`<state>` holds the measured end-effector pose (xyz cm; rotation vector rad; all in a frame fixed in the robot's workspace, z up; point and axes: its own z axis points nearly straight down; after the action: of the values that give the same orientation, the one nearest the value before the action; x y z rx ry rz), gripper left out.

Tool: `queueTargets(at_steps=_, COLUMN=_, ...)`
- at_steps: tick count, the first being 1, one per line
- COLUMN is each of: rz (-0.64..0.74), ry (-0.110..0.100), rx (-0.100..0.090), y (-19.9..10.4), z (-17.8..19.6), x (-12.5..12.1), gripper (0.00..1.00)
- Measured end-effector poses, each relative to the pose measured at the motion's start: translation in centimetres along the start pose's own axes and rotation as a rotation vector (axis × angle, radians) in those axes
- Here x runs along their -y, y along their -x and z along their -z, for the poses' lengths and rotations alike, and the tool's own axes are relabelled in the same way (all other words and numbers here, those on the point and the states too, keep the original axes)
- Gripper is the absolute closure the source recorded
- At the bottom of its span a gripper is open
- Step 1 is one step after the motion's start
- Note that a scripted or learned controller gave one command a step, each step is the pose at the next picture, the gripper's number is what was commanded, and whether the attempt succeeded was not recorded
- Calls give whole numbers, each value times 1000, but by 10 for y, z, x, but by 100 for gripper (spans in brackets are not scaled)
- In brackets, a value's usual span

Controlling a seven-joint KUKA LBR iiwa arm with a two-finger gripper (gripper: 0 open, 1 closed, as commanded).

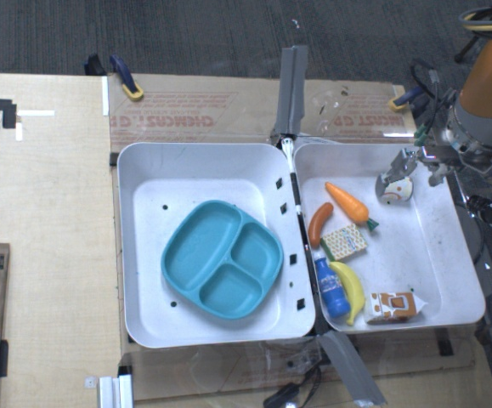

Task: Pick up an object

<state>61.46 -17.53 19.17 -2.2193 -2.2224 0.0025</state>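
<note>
The right bin (pixel 449 253) holds an orange carrot (pixel 347 202), a red sausage-shaped piece (pixel 319 223), a small speckled box (pixel 344 242), a blue bottle (pixel 330 288), a yellow banana (pixel 351 290) and a brown carton (pixel 392 306). My gripper (pixel 395 182) hangs low over the bin's far right part, just right of the carrot's thick end. A small whitish round shape (pixel 394 193) sits right at its tip; I cannot tell whether that is an object or part of the gripper. The arm (pixel 483 100) comes in from the right edge.
In the left bin (pixel 144 228) lies a blue divided plate (pixel 222 259). A grey upright divider (pixel 291 92) stands between the bins at the back. Clamps (pixel 127 76) hold the cardboard behind the bins. The right bin's near-right floor is bare.
</note>
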Motion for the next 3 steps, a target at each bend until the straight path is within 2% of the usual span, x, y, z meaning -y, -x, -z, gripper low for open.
queueTargets(at_steps=1, rz=266, ry=2, rx=0, y=-35, z=-100, x=15, gripper=0)
queueTargets(at_steps=2, rz=303, ry=2, rx=0, y=8, z=-87, x=51, gripper=0)
queueTargets(at_steps=3, rz=137, ry=2, rx=0, y=-42, z=-100, x=26, gripper=0)
